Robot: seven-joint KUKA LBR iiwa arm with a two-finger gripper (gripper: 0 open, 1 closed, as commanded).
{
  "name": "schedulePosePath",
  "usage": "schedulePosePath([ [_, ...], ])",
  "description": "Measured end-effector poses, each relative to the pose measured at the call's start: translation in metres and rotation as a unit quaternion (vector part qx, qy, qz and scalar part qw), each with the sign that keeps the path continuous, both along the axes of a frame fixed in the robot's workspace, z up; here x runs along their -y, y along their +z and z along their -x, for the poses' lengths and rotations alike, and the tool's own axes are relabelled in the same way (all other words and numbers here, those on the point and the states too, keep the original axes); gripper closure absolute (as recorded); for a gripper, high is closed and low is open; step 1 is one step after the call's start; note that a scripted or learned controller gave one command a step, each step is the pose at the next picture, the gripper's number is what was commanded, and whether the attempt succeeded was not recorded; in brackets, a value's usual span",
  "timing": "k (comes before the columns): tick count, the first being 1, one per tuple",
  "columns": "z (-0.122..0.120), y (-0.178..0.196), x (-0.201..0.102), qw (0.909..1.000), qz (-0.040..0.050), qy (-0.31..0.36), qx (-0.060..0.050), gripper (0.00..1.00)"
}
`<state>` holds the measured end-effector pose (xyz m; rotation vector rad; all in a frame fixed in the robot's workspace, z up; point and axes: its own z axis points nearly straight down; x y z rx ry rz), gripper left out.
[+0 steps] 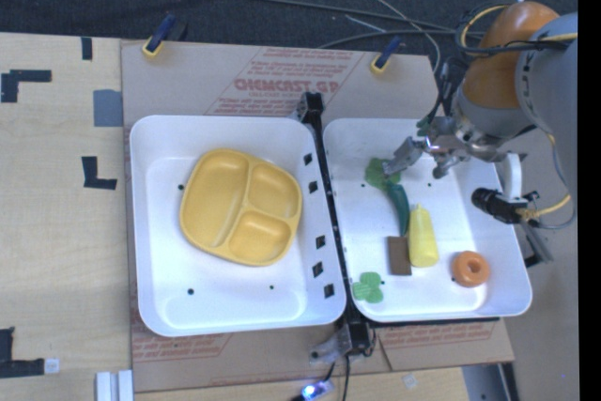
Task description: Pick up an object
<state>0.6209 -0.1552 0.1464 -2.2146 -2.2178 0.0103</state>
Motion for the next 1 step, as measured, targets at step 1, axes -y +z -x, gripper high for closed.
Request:
schedulePosePath([
  [1,-0.0032,-0.0486,0.0036,1.0000,0.0002,0.000,0.000,0.00],
])
